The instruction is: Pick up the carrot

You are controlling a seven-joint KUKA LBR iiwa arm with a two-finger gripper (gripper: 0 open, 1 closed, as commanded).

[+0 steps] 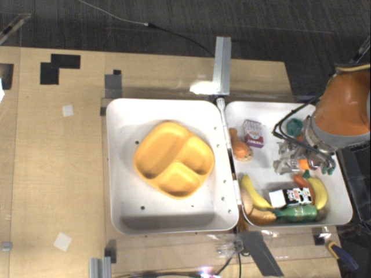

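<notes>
My gripper (297,162) hangs low in the crowded right bin (272,110), its far wall beyond me. Carrot (300,180) just beneath; whether my jaws are open, I cannot tell.

Robotics lab, bench (52,172), 2 bins (116,172)

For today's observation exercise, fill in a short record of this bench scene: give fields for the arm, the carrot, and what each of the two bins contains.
arm: over the right bin, gripper lowered near the bin's right side
carrot: small orange piece just below the gripper, beside a banana; grasp cannot be confirmed
left bin: yellow divided plate
right bin: second banana, green bottle, black-and-white carton, small purple packet, orange-brown item by the left wall
</notes>
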